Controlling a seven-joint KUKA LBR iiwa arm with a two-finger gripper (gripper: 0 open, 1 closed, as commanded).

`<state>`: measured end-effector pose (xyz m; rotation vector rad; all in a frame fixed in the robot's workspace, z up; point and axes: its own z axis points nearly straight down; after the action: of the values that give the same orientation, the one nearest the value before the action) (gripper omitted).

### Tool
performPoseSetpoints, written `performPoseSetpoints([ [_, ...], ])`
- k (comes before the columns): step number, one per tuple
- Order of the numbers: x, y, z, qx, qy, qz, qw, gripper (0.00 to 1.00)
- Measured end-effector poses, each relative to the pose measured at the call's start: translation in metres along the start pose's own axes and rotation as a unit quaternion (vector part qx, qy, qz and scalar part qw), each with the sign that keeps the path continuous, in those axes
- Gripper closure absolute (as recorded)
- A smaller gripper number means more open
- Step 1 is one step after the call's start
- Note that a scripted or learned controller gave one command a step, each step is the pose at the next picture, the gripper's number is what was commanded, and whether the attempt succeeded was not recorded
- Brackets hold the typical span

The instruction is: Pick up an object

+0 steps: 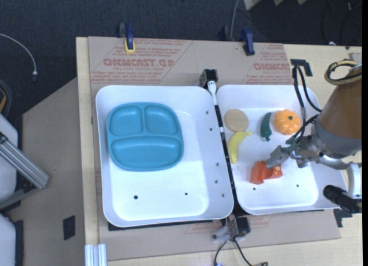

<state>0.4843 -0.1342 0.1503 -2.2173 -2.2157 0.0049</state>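
The worktop (172, 57) is a sheet of printed cardboard clamped at its far edge, over dark carpet with loose cables. The left bin (164, 196) carries a blue divided plate (145, 136). The right bin (287, 198) holds a tan disc (236, 120), a yellow banana (237, 144), a dark green piece (266, 125), an orange pumpkin-like toy (287, 121) and a red object (263, 172). The grey arm (339, 126) reaches in, its hand (278, 156) low over the red object. I cannot tell whether its fingers are spread or closed. If the hand sits off-centre, the red object may squirt sideways or tip out.
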Motion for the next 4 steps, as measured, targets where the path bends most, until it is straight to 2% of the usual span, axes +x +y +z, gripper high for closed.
performPoseSetpoints([
  [1, -0.009, 0.002, 0.049, -0.001, 0.000, 0.000, 1.0000, 0.00],
  [2, -0.009, 0.004, 0.036, -0.005, -0.002, 0.000, 1.0000, 1.00],
  [4, -0.023, -0.004, -0.065, -0.008, -0.003, 0.000, 1.0000, 1.00],
])
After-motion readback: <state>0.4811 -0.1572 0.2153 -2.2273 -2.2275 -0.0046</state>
